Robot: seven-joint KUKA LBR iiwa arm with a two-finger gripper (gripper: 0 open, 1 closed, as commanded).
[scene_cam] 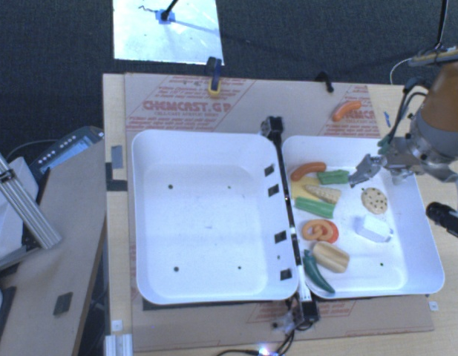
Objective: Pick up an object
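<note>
The gripper (362,170) hangs over the far part of the right bin (425,269), with the arm (440,117) entering from the right. Finger state cannot be determined from this view; no object is visible in the grasp.

Nearest candidate: the green piece (332,176), just left of the gripper, its long axis running left-right. The round cookie (374,199) lies just near of the gripper.

Right bin contents: sausage (309,170) beside the green piece, corn (322,193), green pod (315,207), orange ring (319,231), white block (374,230), bread roll (332,256) and dark green pepper (316,271). A second sausage (347,110) lies on the counter (184,102), beyond the bin. The left bin (151,162) holds no objects.
</note>
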